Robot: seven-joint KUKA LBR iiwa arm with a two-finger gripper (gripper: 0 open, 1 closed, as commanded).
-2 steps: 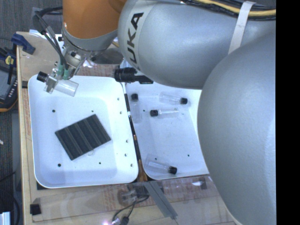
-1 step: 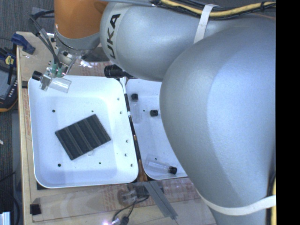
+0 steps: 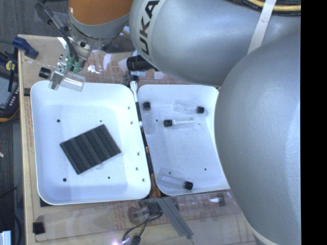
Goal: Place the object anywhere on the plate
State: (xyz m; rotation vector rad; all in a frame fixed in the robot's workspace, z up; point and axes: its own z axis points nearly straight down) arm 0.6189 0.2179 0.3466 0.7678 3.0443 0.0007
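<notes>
- The arm point(image 3: 214, 40) enters from the right and fills the upper and right part of the camera view; its orange band point(image 3: 94, 1) sits at the top, above the left bin.
- The gripper point(image 3: 69, 75) hangs over the far left corner of the left bin point(image 3: 46, 177), at the rim.
- A clear tube point(image 3: 66, 82) lies crosswise at the tip of the gripper. The fingers are too small and blurred to make out, so it cannot be told whether they are wide, narrow, or closed on the tube.
- The plate point(image 3: 90, 148), a dark ribbed rectangle, lies flat in the left bin, turned at a slant, near the middle of the bin floor. It is well apart from the gripper.
- The right bin point(image 3: 214, 93) touches the left bin along their shared edge.
- The right bin holds four clear tubes with black caps: one near the far left corner point(image 3: 146, 117), one at the far side point(image 3: 188, 107), one just beside it toward the centre point(image 3: 178, 122), and one at the near side point(image 3: 176, 181).
- The bench point(image 3: 76, 221) shows as bare wood in front of both bins.
</notes>
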